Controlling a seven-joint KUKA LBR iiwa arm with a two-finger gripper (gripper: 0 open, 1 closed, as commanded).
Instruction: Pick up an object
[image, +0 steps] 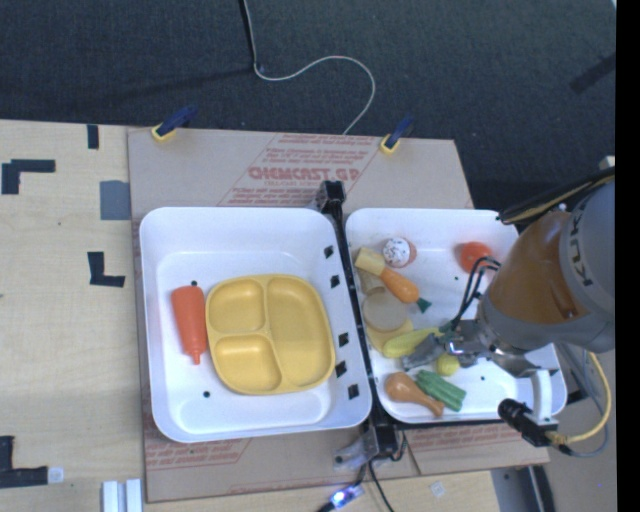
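Fixed overhead camera, slanted, both bins (160, 300)

This looks like a robotics lab test bench. Two shallow white plastic bins (160, 300) sit side by side on a brown cardboard sheet (300, 170) clamped at twelve o'clock by blue-and-yellow clips (175, 122). Black tape marks (28, 173) dot the pale wooden benchtop (60, 330) at nine o'clock, and a white cable (320, 65) trails over dark carpet (120, 50).
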